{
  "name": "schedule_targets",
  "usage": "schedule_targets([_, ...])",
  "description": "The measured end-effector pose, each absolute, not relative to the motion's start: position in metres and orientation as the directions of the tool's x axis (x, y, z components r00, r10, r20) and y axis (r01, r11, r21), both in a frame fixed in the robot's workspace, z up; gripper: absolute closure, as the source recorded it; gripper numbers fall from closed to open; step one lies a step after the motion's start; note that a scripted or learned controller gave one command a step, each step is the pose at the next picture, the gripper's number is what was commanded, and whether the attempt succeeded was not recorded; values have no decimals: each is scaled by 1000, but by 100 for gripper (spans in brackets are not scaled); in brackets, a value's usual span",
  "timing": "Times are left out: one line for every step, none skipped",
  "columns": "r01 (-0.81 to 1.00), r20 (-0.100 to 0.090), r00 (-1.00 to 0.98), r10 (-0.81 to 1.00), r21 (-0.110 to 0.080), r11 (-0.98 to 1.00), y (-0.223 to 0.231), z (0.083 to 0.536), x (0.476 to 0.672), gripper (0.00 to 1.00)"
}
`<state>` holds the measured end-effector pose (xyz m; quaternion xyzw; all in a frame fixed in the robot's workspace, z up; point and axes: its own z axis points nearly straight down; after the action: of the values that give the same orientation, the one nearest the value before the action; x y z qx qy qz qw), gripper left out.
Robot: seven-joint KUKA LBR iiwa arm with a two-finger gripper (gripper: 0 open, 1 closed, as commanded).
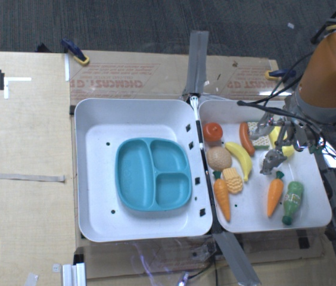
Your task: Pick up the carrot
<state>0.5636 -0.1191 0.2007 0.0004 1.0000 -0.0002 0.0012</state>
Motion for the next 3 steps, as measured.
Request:
schedule_targets([-65, -4, -998, -65, -1, 998, -157, 92, 494, 0])
schedule_targets([325, -6, -946, 325, 0, 946, -202, 93, 487, 0])
schedule_targets([321, -15, -947, 321, 0, 947, -201, 104, 491, 100])
